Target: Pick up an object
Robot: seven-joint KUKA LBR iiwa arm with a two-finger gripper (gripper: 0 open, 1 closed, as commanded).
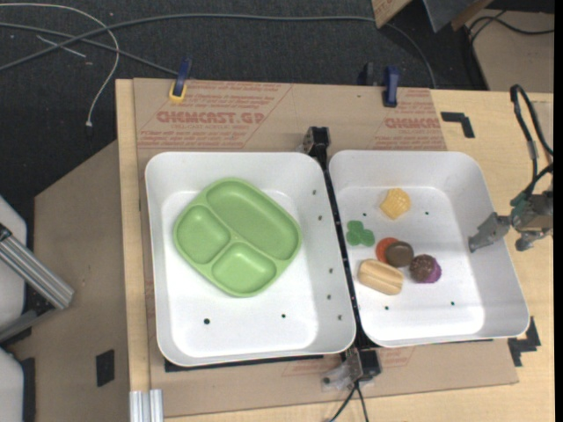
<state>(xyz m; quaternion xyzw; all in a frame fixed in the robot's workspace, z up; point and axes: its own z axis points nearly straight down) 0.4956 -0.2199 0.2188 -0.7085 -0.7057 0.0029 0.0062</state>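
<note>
1. Lower centre of the frame: two shallow white bins sit side by side on the bench, the left bin (pixel 167 323) carrying a green divided plate (pixel 236 236) in its middle

2. Lower middle of the right bin (pixel 493 306): a tan bread roll (pixel 380 276) lies beside a purple toy (pixel 425 268) and a brown-capped red piece (pixel 396 253), the three close together, perhaps touching

3. Just above them, a small green piece (pixel 358 233); further up, a yellow corn-like toy (pixel 395 203) stands well apart from the cluster

4. Judged by looks, these are light, stiff plastic play foods, likely smooth and prone to slip; the lone yellow toy seems the easiest take, pinched across its narrower sides

5. Right edge, mid-height: the gripper (pixel 493 232) hovers at the right bin's rim, carrying nothing; whether it is wide or narrow, one cannot tell
</note>
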